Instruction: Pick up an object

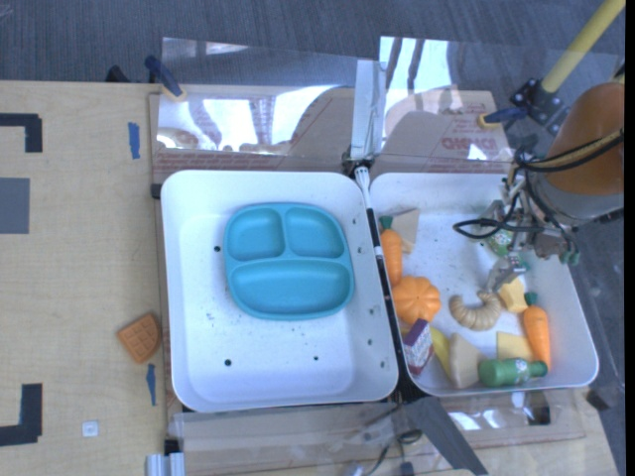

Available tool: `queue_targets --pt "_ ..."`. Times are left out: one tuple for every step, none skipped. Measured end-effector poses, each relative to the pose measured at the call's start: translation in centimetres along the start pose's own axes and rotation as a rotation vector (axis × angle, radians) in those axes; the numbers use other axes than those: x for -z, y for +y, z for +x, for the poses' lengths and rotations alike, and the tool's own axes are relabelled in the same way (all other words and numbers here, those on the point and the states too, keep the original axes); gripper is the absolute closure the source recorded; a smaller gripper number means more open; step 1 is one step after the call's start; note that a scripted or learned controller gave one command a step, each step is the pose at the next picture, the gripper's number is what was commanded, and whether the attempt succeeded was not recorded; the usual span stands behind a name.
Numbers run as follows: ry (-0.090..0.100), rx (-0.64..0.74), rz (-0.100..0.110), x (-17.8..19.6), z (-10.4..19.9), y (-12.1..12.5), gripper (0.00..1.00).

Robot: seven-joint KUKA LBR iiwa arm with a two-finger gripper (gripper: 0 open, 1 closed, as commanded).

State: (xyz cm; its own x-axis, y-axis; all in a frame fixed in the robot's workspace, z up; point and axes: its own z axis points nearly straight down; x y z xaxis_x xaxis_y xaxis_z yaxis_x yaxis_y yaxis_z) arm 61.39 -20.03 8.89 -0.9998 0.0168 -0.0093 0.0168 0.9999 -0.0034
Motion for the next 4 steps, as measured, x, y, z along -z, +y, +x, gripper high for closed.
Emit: queue_targets --pt "-0.001 0.105 0.001 0.1 7.9 -2.7 0.0" --pt "-0.002 -0.006 -0.003 -0.1 0.1 -2.1 0.0" --pt "-0.002 -0.106 -0.004 0.0 1.2 3.1 0.0" --pt "0.0 -0.195 -0.004 0.0 4.7 -2.3 0.0"
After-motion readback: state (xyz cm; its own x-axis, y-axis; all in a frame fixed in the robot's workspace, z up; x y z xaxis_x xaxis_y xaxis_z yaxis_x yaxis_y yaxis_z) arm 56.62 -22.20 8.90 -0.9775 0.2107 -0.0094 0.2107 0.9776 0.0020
